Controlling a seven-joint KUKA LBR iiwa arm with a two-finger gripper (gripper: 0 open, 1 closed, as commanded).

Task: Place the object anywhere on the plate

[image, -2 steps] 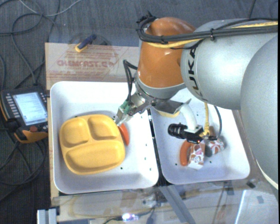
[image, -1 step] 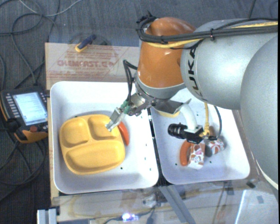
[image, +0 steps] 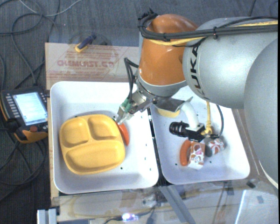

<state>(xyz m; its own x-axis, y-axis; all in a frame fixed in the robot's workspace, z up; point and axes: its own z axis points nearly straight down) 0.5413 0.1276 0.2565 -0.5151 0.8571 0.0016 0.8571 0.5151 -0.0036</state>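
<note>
You're at the placing step: your gripper (image: 122, 117) hovers at the plate's (image: 91, 143) 2 o'clock rim, grip state unclear, the orange object (image: 125, 134) just beside the rim, needing carrying toward 9 o'clock.

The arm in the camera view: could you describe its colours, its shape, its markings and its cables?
The arm is bulky and rounded, with light grey shells and a glossy orange band above the wrist. Black letters, partly visible, read "UKA" on the grey shell. Thin black and yellow cables run along its top. The gripper is small, with a greenish part near its tip.
</note>
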